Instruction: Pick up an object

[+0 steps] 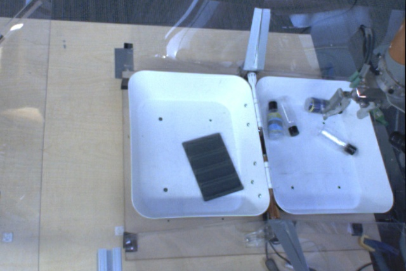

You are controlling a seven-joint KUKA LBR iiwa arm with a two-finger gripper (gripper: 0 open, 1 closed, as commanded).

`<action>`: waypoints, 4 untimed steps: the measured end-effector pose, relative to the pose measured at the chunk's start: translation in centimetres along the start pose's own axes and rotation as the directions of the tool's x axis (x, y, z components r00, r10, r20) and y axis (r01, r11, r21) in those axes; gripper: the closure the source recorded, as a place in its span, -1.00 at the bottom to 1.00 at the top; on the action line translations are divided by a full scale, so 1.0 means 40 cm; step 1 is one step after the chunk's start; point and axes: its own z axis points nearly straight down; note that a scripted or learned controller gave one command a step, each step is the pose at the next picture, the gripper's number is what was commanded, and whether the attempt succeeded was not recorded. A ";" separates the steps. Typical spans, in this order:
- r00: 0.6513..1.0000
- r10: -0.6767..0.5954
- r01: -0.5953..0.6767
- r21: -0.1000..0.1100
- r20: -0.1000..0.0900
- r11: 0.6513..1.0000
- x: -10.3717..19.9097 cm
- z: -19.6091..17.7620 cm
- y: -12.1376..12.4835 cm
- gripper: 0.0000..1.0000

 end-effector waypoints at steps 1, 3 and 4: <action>0.991 -0.135 0.135 0.000 -0.001 0.991 0.038 0.367 0.051 -1.00; 0.990 -0.143 0.144 0.042 -0.016 0.989 -0.056 0.473 0.272 -1.00; 0.982 -0.189 0.189 -0.005 0.003 0.982 -0.143 0.468 0.136 -1.00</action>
